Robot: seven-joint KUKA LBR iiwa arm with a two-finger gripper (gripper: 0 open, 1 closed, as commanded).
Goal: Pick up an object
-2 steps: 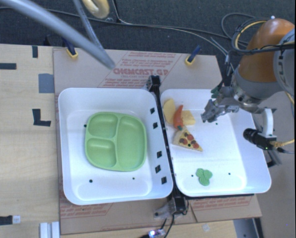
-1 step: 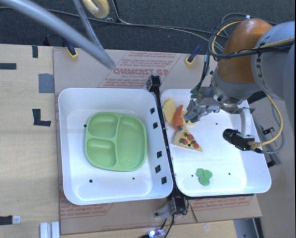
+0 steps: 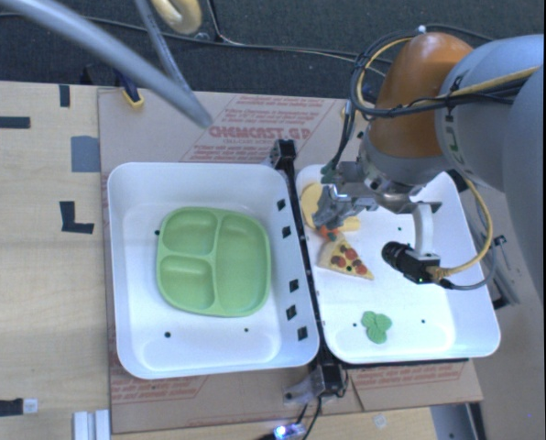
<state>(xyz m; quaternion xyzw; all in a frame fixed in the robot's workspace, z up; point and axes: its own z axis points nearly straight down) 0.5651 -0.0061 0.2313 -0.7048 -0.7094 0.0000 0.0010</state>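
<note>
Two shallow white plastic bins [image 3: 126,246] were seen side by side. One smooth green divided plate [image 3: 213,259] lay in left bin. One wedge-shaped pizza slice toy [image 3: 346,260] and one small green leafy piece [image 3: 376,326] lay in right bin [image 3: 465,328]. Metal gripper [image 3: 333,211] was lowered just beyond pizza slice toy, beside yellow item [image 3: 350,224]; finger spread could not be told.

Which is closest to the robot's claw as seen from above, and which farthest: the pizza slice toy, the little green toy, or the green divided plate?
From the gripper, in the right bin:
1. Pizza slice toy, just below it in the same bin.
2. Little green toy, nearer that bin's front edge.
3. Green divided plate, over in the left bin.
</note>
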